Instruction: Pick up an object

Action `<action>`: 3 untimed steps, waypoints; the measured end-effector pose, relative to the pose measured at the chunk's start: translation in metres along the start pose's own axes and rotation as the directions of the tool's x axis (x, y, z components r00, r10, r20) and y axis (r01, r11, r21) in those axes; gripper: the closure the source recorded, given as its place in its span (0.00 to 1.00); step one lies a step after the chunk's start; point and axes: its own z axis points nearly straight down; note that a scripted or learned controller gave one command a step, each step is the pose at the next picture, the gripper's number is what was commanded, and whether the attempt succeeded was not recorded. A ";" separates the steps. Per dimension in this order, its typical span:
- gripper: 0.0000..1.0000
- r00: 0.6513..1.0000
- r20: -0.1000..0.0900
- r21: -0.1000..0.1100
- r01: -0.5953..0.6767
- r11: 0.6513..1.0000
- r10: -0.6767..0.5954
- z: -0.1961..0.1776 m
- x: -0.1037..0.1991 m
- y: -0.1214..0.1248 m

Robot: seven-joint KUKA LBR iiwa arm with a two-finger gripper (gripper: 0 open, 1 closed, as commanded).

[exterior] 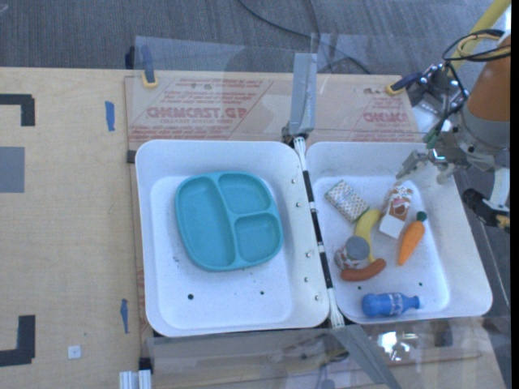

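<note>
On the bench we log two white bins side by side: the left bin (pixel 154 217) holds a teal divided plate (pixel 229 220), and the right bin (pixel 462 254) holds the pickable stock. We list there a patterned packet (pixel 346 200), a banana (pixel 366 224), a small carton (pixel 397 209), a carrot (pixel 410 241), a grey-topped can (pixel 354 253), a sausage (pixel 363 271) and a blue bottle (pixel 390 303) lying apart near the front wall. At the right bin's back right corner we note the gripper (pixel 427 165), hanging above the rim with nothing between its fingers; they appear spread apart, though glare and cables make that reading only probable. We judge the step to be the approach, with no object yet lifted. For a clean grasp we would favour the carrot or the blue bottle, since each lies with free space along its sides; the fingers should straddle the narrow width, square to the long axis, and descend fully before closing. We would avoid the can, banana and sausage cluster, where neighbours touch.
</note>
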 end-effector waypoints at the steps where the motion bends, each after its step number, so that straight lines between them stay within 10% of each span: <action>1: 0.00 0.970 0.018 -0.038 0.242 0.969 -0.242 0.024 0.008 -0.023; 3: 0.00 0.985 0.033 -0.061 0.171 0.983 -0.169 0.032 0.025 -0.085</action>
